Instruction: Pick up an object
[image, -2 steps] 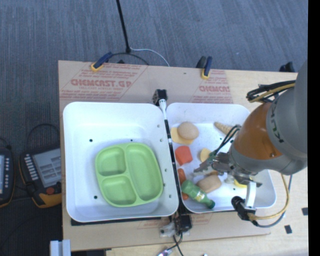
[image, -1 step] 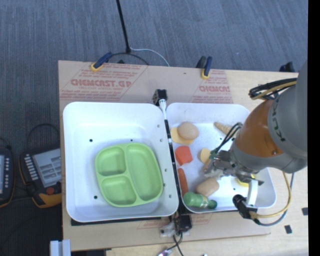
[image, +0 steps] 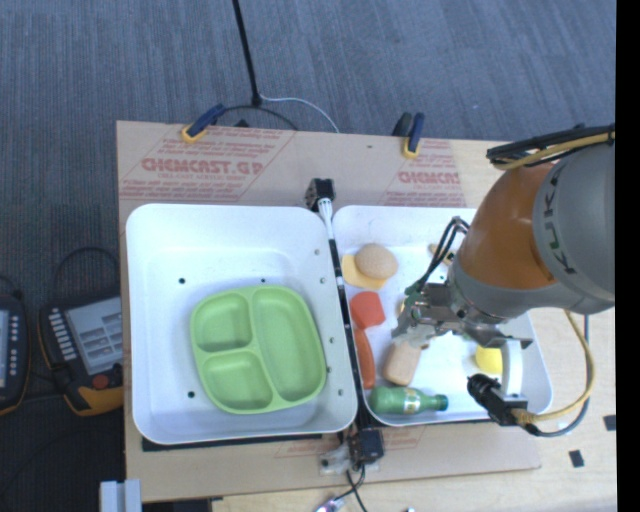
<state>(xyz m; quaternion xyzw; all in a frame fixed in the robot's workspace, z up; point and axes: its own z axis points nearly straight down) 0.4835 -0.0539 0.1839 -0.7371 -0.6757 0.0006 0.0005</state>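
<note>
My gripper (image: 414, 325) hangs low over the middle of the right bin (image: 440, 228), under the grey and orange wrist. Just below it, touching or nearly so, lies a tan cylinder-like piece (image: 399, 364). Left of that are a red block (image: 367, 309) and an orange-red stick (image: 365, 362) along the bin's left wall. A tan round bun (image: 377, 262) rests on a yellow slice (image: 352, 270) at the back. A green bottle (image: 407, 402) lies on its side at the front. Part of a yellow item (image: 488, 359) shows under the arm.
The left bin (image: 160, 250) holds a green three-part plate (image: 258, 348). The arm's bulk covers the right bin's right half. A black cable part (image: 495, 398) hangs by the front right corner. Clamps sit on the board's far edge.
</note>
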